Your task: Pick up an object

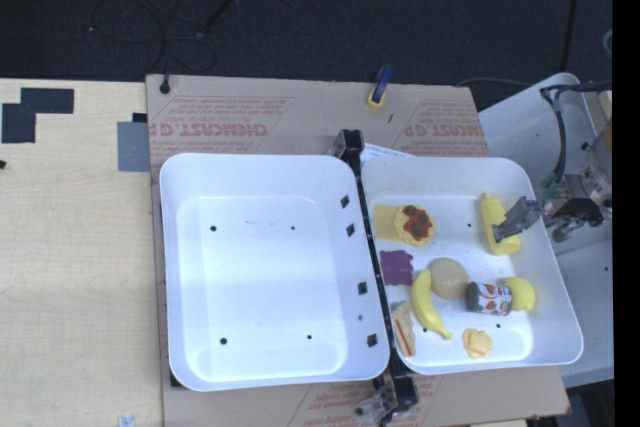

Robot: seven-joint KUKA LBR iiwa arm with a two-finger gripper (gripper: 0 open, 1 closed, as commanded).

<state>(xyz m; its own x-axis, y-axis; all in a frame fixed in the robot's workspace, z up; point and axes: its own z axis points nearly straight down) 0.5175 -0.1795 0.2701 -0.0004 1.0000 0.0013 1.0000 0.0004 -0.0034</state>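
Note:
My gripper (531, 226) hangs over the right edge of the right bin (556, 287), open, with nothing between its fingers. Its left finger (516, 216) lies over a tall yellow object (491, 212) at the bin's right side; whether they touch I cannot tell. The same bin holds a yellow slice with red topping (405, 223), a purple piece (396, 267), a banana (428, 305), a brown round item (448, 277), a small can (488, 298), a lemon (521, 293), a small yellow chunk (477, 343) and a hot-dog-like item (403, 329).
The left bin (190, 215) stands beside the right one, joined by a black divider (364, 245). Both rest on a cardboard sheet (250, 120). A blue-and-yellow clamp (379, 86) sits at the sheet's back edge. Cables run by the arm at the right.

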